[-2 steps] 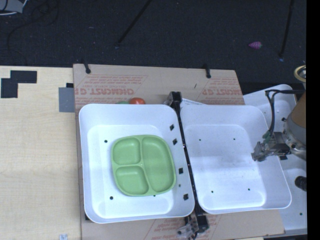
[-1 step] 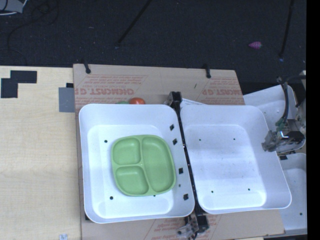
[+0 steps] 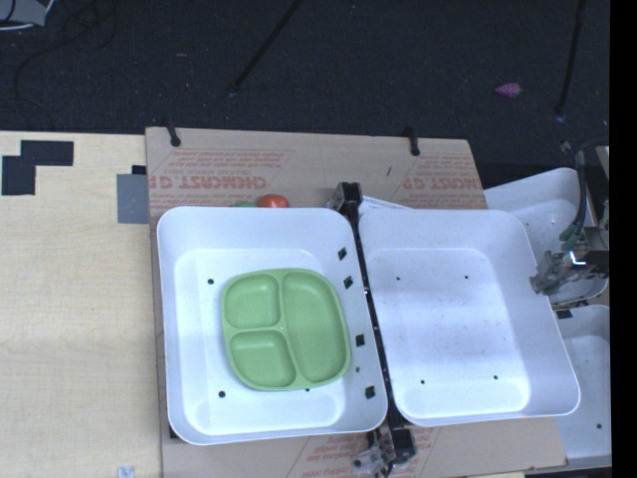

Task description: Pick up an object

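Your target, the green divided plate (image 3: 286, 329), lies flat on the floor of the left bin (image 3: 184, 242). It sits a little below the bin's middle, with its three compartments facing up. Its right edge comes near the dark strip (image 3: 360, 297) where the two bins meet, but you can see white floor all round it.

Your hand (image 3: 559, 270) is at the far right of the view, just outside the right rim of the right bin (image 3: 448, 312), about level with that bin's middle. It is small and blurred against the pale clutter there, so you cannot tell how far open it is. Nothing can be seen in its hold.

The plate is well apart from the hand, to the hand's left in the view. The whole width of the right bin and the dividing strip lie between them.

Both bins rest on a sheet of printed cardboard (image 3: 309, 167) on the pale counter (image 3: 70, 317). Just behind the left bin's back rim, a small orange-red round thing (image 3: 272, 202) sits on the cardboard.
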Robot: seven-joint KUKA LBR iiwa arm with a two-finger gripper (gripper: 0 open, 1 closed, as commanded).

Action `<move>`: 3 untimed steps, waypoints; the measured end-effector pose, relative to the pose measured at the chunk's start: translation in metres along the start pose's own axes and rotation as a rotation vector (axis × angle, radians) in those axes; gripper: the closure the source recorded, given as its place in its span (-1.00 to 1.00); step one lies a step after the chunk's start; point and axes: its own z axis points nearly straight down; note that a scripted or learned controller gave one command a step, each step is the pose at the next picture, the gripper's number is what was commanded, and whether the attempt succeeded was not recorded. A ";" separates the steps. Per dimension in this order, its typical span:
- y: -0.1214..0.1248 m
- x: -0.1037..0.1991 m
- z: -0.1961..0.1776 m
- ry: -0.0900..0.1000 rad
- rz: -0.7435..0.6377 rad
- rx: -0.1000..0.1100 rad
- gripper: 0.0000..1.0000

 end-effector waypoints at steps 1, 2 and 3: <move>0.012 0.049 0.015 0.003 -0.003 0.004 1.00; 0.024 0.097 0.027 0.003 -0.003 0.005 1.00; 0.030 0.143 0.039 0.003 -0.002 0.006 1.00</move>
